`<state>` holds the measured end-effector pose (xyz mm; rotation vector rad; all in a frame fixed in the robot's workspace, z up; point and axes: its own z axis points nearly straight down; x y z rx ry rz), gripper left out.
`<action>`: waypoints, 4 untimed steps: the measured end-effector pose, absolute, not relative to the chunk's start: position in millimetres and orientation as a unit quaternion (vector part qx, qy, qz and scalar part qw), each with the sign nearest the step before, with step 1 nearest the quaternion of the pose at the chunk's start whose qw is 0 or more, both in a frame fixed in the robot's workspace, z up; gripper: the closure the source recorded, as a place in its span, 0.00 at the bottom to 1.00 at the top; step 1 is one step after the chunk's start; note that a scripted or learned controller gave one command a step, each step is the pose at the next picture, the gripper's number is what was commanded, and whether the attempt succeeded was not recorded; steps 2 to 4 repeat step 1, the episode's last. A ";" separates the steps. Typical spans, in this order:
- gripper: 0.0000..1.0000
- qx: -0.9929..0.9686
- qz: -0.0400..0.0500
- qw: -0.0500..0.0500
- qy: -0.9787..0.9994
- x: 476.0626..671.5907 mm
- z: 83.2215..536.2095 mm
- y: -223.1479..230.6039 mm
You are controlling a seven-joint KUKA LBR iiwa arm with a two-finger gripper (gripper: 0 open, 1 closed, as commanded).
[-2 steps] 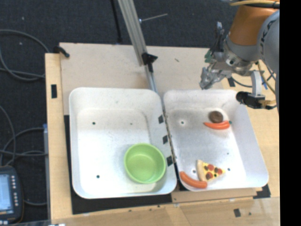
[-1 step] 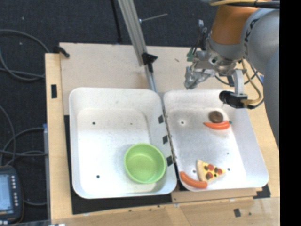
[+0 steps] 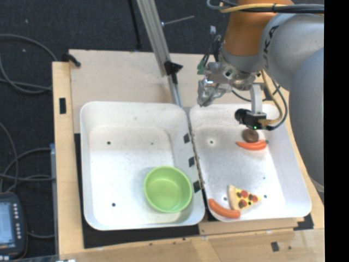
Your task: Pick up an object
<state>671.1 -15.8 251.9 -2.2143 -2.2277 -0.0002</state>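
My gripper (image 3: pixel 206 98) hangs over the far left corner of the right bin (image 3: pixel 283 171), with nothing visible between its fingers. In that bin, an orange carrot-like piece (image 3: pixel 251 144) lies at the far right with a small brown object (image 3: pixel 251 135) just behind it. A toy pizza slice (image 3: pixel 241 198) rests near the front edge, and a red sausage (image 3: pixel 223 209) lies at the front left corner. A green bowl (image 3: pixel 168 189) sits in the front right part of the left bin (image 3: pixel 109 146).
A slanted aluminium post (image 3: pixel 157 40) rises behind the bins, ending at a black clamp (image 3: pixel 173 69). The arm's grey body and orange band (image 3: pixel 251 23) fill the upper right. Cables run beside the wrist over the right bin's far side.
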 end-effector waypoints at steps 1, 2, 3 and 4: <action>1.00 -0.704 -0.001 0.000 -0.710 681.1 245.6 46.4; 1.00 -0.704 -0.001 0.000 -0.710 681.1 245.6 46.4; 1.00 -0.704 -0.001 0.000 -0.710 681.1 245.6 46.4; 1.00 -0.704 -0.001 0.000 -0.710 681.1 245.6 46.4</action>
